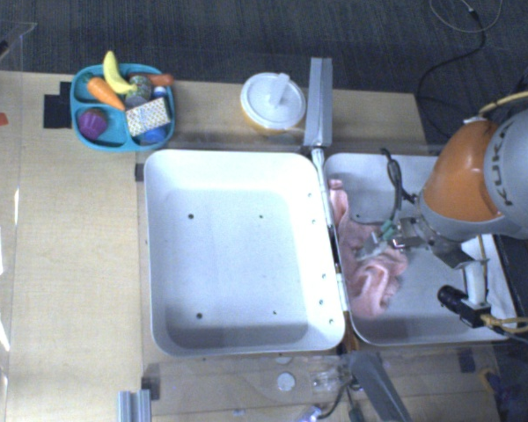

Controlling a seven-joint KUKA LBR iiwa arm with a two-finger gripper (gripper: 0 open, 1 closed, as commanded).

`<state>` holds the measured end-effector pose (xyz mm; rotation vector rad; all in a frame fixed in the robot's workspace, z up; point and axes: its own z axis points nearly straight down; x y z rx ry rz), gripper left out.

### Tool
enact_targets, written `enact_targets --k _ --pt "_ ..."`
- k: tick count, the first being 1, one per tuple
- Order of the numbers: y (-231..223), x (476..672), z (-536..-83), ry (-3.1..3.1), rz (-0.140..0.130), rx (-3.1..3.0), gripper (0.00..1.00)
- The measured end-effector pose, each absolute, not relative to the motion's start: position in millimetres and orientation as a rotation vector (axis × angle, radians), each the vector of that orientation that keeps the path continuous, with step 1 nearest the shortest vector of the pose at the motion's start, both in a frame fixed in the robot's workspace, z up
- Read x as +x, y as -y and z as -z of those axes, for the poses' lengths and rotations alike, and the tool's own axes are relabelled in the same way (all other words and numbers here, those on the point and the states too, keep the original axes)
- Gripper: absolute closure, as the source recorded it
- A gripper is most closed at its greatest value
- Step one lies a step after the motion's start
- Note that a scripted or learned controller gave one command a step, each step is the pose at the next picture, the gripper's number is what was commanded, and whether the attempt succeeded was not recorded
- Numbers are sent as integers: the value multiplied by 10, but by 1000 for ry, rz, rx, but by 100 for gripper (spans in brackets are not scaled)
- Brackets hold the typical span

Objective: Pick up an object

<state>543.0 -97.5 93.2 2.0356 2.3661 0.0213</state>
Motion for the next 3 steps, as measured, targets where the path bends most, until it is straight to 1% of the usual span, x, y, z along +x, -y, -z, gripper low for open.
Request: enact_targets --k 1,2,3 --pt "857 5883 -924 -2317 -18 2098 0" --pt "978 5221 -922 -2306 -19 2111 0" --pt "956 5262 -1051 -2305 -31 2102 100"
